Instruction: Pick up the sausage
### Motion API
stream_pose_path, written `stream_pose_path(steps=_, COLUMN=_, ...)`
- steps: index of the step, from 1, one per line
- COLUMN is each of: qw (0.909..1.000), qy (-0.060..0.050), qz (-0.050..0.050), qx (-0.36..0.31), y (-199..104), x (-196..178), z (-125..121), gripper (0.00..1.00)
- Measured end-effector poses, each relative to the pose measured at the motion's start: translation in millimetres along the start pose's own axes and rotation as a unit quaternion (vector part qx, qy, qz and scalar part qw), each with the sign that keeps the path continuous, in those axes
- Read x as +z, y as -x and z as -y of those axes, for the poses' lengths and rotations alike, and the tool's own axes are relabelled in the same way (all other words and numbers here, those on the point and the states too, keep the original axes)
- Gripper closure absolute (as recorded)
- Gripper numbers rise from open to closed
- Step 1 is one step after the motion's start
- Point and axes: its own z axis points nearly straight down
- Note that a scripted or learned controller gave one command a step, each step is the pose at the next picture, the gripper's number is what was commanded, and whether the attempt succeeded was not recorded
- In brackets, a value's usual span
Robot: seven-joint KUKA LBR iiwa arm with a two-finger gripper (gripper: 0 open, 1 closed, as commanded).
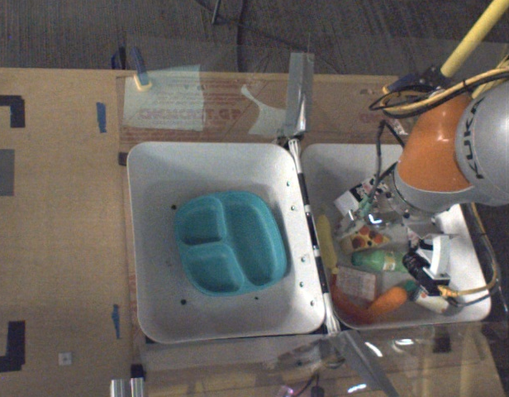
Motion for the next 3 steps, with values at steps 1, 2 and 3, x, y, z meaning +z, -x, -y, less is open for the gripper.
stream_pose_path(steps=1, qw=0.9999, qy=0.004, qz=0.001, qx=-0.011, y=31.0, x=5.1, z=-28.7, gripper=0.00)
stream_pose_path(steps=2, qw=0.9927, qy=0.004, qz=0.003, qx=-0.121, y=21.0, x=5.1, z=-13.2, gripper=0.00)
stream_pose_path(steps=3, qw=0.9928, qy=0.006, qz=0.004, qx=-0.120, y=22.3, x=-5.7, z=-14.3, gripper=1.00)
